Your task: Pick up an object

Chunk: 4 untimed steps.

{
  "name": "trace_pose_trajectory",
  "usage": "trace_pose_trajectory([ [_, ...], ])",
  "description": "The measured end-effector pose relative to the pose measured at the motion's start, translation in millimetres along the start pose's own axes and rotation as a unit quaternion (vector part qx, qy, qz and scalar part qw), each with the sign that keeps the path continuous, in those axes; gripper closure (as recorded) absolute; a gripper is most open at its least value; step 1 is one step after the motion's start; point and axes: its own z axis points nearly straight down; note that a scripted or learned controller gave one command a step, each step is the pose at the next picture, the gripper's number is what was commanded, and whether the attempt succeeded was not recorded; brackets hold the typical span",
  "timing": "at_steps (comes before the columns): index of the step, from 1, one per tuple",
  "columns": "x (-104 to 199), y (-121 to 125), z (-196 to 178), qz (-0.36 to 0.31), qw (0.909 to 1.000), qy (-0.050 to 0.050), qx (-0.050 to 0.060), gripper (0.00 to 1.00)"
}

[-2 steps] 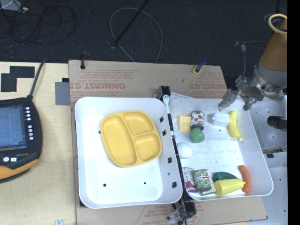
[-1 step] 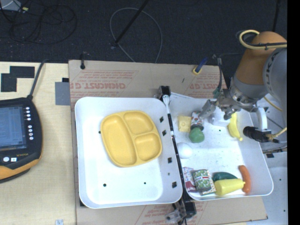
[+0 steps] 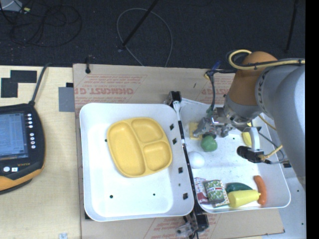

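Over the right bin point(image 3: 279, 195) we see the gripper point(image 3: 212, 131) low, just above a green ball point(image 3: 209, 144); we cannot tell how its fingers stand. Beside the ball lies a white egg point(image 3: 197, 160). A yellow tray point(image 3: 139, 146) sits in the left bin point(image 3: 94, 183).

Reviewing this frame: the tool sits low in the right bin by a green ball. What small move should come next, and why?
Probably a short descent onto the green ball. The tool sits just above it in the right bin, and the ball lies apart from the white ball, so little should get in the way.
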Motion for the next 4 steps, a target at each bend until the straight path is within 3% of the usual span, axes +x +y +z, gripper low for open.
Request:
trace_pose_trajectory([
  [1,31,-39,0,0.0,1.0,-0.001,0.0,0.0],
  [2,28,-11,2,0.007,0.9997,-0.001,0.021,0.0],
  [3,32,-34,0,0.002,1.0,-0.002,0.0,0.0],
  [4,-17,2,-88,0.003,1.0,-0.004,-0.008,0.0],
])
